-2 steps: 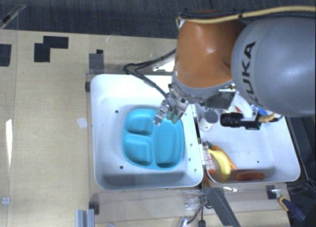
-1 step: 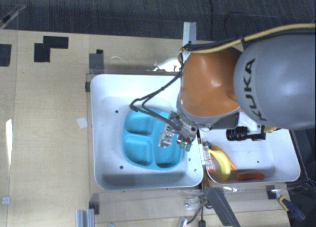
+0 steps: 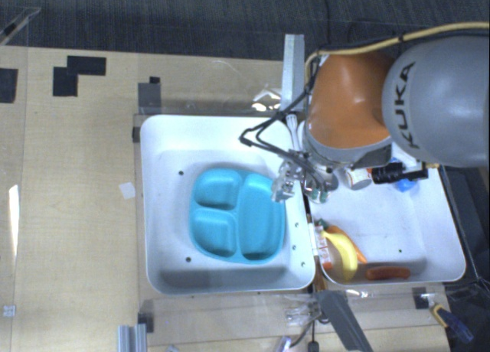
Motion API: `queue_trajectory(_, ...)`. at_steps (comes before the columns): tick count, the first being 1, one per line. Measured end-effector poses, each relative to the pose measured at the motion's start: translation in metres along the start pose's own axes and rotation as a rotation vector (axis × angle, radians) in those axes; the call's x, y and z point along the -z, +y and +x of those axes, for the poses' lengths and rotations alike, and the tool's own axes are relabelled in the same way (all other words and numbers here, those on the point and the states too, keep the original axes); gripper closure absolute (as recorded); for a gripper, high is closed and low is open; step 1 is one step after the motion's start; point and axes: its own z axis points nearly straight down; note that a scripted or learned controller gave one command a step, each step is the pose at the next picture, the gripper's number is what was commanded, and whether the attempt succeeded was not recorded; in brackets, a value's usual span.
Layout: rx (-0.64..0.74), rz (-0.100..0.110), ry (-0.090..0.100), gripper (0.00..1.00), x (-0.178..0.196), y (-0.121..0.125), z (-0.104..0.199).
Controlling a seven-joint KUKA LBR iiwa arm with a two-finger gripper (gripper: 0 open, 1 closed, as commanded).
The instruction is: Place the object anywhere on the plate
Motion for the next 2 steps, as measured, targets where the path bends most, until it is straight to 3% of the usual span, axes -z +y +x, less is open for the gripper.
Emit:
queue_trajectory(1,0.0,-0.001,0.0,0.0,0.0,0.0,0.0)
queue_trajectory(2,0.118,-0.002,0.0,0.0,-0.046,0.056,-0.014)
